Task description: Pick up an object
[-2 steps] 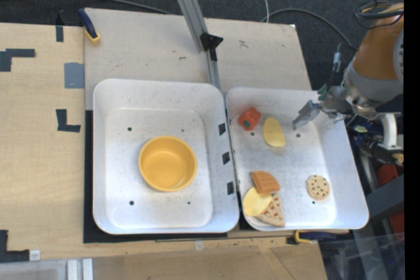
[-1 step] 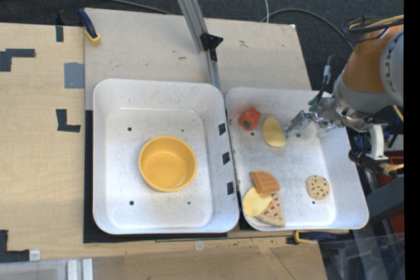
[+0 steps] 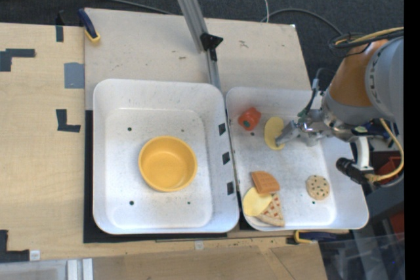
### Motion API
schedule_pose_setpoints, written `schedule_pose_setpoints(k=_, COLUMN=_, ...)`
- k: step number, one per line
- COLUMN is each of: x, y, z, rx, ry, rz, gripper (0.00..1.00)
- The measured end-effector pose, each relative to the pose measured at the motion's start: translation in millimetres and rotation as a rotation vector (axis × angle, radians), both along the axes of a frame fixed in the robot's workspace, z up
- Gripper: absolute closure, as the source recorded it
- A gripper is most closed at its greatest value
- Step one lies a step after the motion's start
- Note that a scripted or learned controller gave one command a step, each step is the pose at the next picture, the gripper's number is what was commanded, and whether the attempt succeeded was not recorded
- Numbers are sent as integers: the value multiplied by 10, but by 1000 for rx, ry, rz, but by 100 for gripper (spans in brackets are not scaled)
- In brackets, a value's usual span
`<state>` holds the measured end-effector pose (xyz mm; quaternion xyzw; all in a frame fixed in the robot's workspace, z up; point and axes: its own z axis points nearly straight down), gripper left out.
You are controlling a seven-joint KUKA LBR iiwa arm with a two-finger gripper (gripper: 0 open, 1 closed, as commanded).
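Round smooth yellow bowl [image 3: 167, 162]

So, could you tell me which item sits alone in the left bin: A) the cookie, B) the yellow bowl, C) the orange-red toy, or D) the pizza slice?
B: the yellow bowl sits by itself in the left bin, while the other food toys lie in the right bin.

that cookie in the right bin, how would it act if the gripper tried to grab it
The cookie looks like a thin flat disc lying flush on the bin floor, so probably light but hard to get fingers under. Pushed, it would likely slide, not roll.
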<state>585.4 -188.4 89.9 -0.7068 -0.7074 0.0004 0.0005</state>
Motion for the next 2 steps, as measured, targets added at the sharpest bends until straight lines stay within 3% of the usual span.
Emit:
schedule_pose_setpoints(k=1, x=8, y=6, z=119, rx=-1, ry=-2, rz=2, gripper=100)
schedule_pose_setpoints(k=2, x=-5, y=-44, z=738, rx=-2, ry=-6, rz=0, gripper=100)
